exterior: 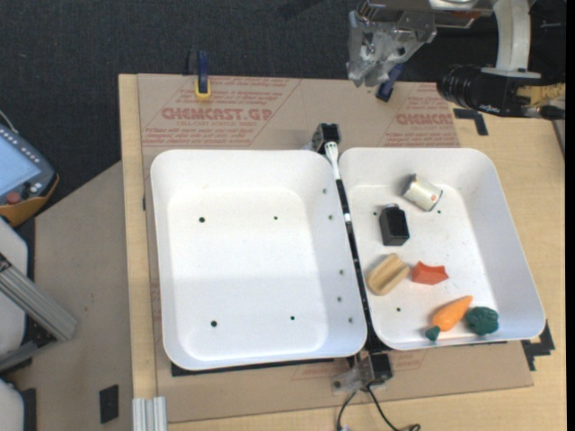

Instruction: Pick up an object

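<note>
Six small things lay in the right bin (503,196), and none had been picked up yet. There was a white roll (421,192), a black block (393,224), a tan bread piece (387,274), a red piece (429,274), an orange carrot (450,314) and a green lump (482,321). The left bin (180,241) sat just beside it. The gripper (370,70) hung high up past the far edge of the bins, well apart from the toys. It held nothing, and I could not tell how wide it was open. All the picking was left to do.
</note>
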Controlling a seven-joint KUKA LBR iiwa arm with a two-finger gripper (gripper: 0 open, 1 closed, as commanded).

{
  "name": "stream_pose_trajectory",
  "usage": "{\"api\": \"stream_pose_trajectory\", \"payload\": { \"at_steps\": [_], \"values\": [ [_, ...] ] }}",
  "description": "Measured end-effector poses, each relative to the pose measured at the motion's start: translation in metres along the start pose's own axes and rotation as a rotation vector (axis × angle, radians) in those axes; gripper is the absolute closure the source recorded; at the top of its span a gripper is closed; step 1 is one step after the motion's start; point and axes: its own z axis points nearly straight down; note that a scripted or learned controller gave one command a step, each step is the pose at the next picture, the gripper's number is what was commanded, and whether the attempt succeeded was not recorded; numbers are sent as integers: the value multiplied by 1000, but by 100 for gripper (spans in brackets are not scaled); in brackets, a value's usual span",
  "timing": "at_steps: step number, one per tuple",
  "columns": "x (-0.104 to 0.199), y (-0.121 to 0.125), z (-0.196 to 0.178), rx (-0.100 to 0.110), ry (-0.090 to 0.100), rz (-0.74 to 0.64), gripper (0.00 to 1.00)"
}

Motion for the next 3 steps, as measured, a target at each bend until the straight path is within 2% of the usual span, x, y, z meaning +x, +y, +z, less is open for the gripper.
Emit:
{"api": "stream_pose_trajectory", "payload": {
  "at_steps": [1, 2, 3],
  "values": [
    [53, -6, 0, 1, 0, 0, 100],
    [92, -4, 43, 10, -3, 3, 100],
    [94, -6, 215, 21, -9, 8, 100]
  ]
}}
